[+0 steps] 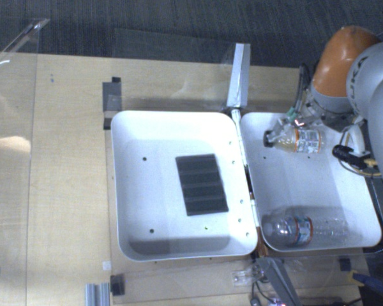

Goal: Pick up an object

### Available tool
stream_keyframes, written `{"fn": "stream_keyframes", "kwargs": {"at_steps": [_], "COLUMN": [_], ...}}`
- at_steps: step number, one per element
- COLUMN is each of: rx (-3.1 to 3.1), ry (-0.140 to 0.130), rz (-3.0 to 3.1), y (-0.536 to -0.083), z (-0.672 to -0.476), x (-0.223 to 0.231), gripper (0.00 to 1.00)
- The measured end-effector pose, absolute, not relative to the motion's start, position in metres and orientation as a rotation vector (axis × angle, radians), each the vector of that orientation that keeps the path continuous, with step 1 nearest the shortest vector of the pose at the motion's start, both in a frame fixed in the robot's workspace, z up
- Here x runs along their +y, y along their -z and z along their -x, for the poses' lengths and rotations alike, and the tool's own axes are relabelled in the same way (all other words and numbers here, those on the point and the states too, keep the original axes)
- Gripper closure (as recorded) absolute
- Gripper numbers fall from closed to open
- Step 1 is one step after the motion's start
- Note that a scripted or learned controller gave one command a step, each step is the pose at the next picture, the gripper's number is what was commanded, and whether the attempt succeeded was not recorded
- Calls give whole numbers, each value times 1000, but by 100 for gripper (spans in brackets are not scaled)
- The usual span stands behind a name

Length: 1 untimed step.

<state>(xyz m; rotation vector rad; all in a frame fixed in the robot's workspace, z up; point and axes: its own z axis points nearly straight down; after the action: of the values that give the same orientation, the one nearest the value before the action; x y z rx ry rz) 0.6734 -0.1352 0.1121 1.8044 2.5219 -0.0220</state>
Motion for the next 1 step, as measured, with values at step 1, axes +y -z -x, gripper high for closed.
{"fn": "stream_keyframes", "kwargs": {"at_steps": [1], "rx": [2523], "ry": [21], "rz": [-1804], "y": [-112], "z": [-673], "x": [-134], "gripper": [0]}}
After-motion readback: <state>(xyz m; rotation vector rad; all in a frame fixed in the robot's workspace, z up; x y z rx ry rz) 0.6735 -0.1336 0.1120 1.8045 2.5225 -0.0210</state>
